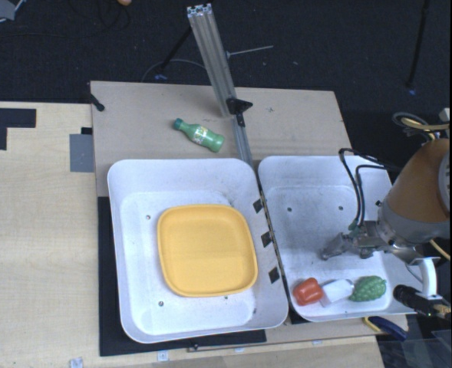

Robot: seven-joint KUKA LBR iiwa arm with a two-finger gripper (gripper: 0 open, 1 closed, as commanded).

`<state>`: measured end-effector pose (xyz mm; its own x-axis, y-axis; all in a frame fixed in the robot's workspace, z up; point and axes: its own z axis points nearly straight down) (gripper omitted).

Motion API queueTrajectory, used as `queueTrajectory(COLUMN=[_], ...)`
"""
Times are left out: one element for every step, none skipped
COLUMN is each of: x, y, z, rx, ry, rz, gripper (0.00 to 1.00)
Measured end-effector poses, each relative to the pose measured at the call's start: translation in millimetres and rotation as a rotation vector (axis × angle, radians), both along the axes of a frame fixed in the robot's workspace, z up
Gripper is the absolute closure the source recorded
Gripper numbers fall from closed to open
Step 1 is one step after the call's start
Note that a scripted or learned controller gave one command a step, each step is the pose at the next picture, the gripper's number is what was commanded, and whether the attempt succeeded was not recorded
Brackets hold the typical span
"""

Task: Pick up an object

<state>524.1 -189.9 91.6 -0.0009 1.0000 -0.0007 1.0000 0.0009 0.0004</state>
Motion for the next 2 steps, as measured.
queueTrajectory(x=[0,4], y=[-1,-5], z=[11,73], rx=[0.0,-0.001], ry=[-0.002,-0.004], rz=[-0.002,-0.002], gripper=[1.0,1.0])
